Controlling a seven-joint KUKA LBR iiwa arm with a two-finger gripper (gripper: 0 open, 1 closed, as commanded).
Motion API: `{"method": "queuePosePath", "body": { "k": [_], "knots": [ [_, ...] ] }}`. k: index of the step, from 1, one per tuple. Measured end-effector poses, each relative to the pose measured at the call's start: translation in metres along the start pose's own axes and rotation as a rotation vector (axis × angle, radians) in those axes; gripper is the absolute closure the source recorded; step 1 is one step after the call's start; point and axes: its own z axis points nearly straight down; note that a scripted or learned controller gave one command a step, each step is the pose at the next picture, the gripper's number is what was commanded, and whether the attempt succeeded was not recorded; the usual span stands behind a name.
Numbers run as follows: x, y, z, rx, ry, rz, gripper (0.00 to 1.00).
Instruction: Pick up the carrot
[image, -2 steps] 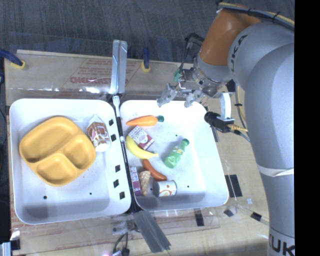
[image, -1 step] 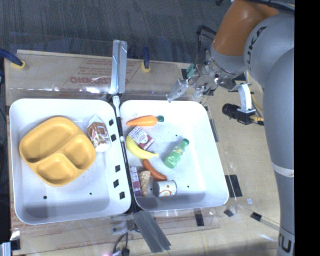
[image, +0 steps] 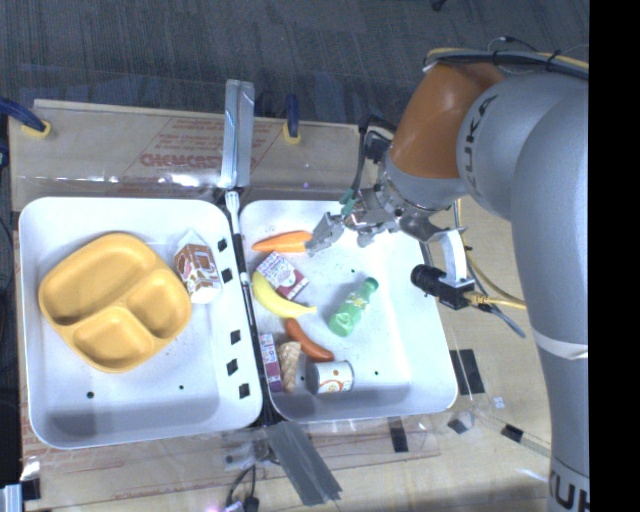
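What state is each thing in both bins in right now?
Orange carrot: lying flat at the right bin's far edge, not gripped.
Claw: just right of the carrot's tip, low over the bin.
Green plastic bottle: lying on its side.
Yellow banana: lying flat, partly under a red-and-white packet.
Small can: on its side.
Yellow divided plate: right way up in the left bin.
Brown packet: resting beside the plate.

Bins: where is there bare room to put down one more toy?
Most room is in the left bin: bare floor below the yellow tray. In the right bin, a smaller patch lies right of the green bottle. Its left half is crowded: carrot, banana, sausage, can. The claw hangs by the carrot.
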Motion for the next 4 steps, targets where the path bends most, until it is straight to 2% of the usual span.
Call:
{"method": "queuePosePath", "body": {
  "k": [1, 2, 3, 4],
  "knots": [
    [-0.031, 0.044, -0.037, -0.005, -0.002, -0.086, 0.0],
    [0.0, -0.029, 0.029, 0.0, 0.0, -0.047, 0.0],
    [0.008, -0.112, -0.072, -0.004, -0.001, -0.068, 0.0],
    [-0.002, -0.052, 0.003, 0.0, 0.001, -0.24, 0.0]
  ]
}}
